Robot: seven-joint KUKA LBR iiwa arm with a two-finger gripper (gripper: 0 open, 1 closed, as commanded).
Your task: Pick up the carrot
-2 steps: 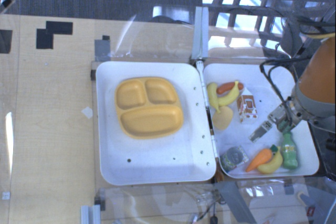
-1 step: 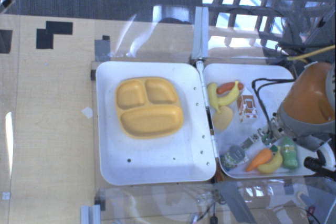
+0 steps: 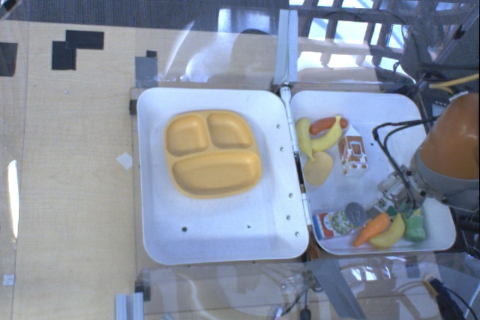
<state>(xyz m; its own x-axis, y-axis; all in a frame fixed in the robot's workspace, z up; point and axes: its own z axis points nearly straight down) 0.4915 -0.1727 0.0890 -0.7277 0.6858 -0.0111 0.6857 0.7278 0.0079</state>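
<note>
Carrot (image 3: pixel 373 228): lying at front edge of right bin (image 3: pixel 435 242), touching a yellow banana (image 3: pixel 390 233). Gripper (image 3: pixel 397 198): positioned just above carrot, not touching. Finger opening: cannot tell. Yellow tray (image 3: pixel 213 153): in left bin (image 3: pixel 225 243).

The carrot (image 3: pixel 373 228), a small orange toy with a tapered body, lies flat on the floor of the right-hand bin (image 3: pixel 375 105), close to that bin's near rim. It rests at a slant, its narrow tip pointing toward the near left and its thicker end raised toward the far right, where a touch of green shows. A yellow banana (image 3: pixel 390 233) lies right against its right side, and a grey-capped can (image 3: pixel 339 222) sits just to its left. From where I reach in, the carrot is lying free on the white plastic.
</note>
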